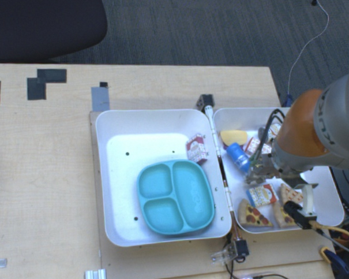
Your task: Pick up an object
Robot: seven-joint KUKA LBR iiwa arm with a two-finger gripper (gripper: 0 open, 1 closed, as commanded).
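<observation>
Right bin (337,214), contents: blue bottle (239,155), yellow item (233,137), pizza slice (254,214), small packets. Gripper (258,176) low over bin centre, just near of bottle; grip state: can't tell. Bottle prob. light, stiff, slick; take across body.

A robotics lab, by the look of it. A pale wooden bench (43,170) stands on grey office carpet (216,30), with two shallow white plastic bins (104,185) fixed on top. Loose black cables (308,37) trail around the grey, orange-banded robot arm (318,130).

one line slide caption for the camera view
KUKA arm reaching into the right bin of toys; blue divided plate in left bin.
</observation>
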